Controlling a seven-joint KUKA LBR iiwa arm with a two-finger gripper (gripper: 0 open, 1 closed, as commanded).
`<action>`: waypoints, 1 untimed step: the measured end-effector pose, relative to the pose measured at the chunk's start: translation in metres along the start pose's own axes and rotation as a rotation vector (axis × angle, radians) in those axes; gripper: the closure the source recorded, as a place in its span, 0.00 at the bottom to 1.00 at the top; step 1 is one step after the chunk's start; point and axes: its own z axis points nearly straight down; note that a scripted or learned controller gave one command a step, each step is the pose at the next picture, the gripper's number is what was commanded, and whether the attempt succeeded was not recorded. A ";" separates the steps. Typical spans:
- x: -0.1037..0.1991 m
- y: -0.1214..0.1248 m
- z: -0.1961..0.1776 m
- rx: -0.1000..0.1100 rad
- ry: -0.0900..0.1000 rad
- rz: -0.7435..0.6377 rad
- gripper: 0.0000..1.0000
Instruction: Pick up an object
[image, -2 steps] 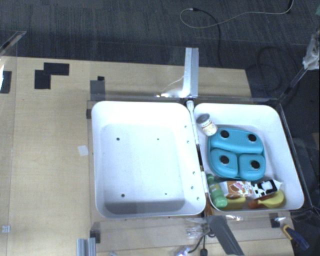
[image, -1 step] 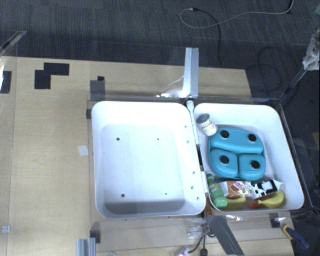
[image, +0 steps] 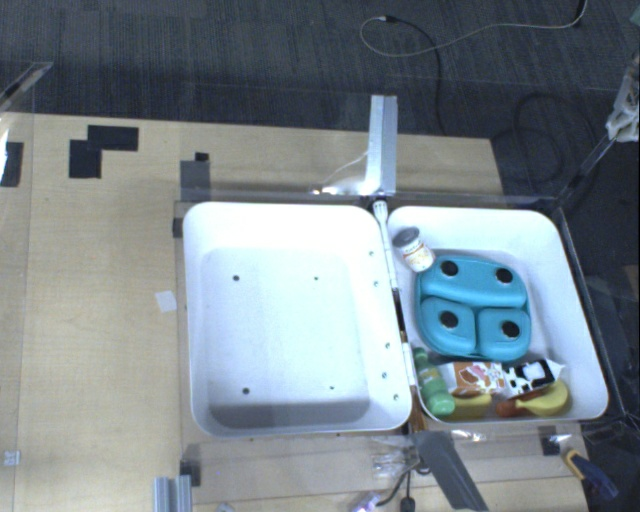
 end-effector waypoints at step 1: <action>-0.001 0.000 0.000 0.000 0.001 0.067 1.00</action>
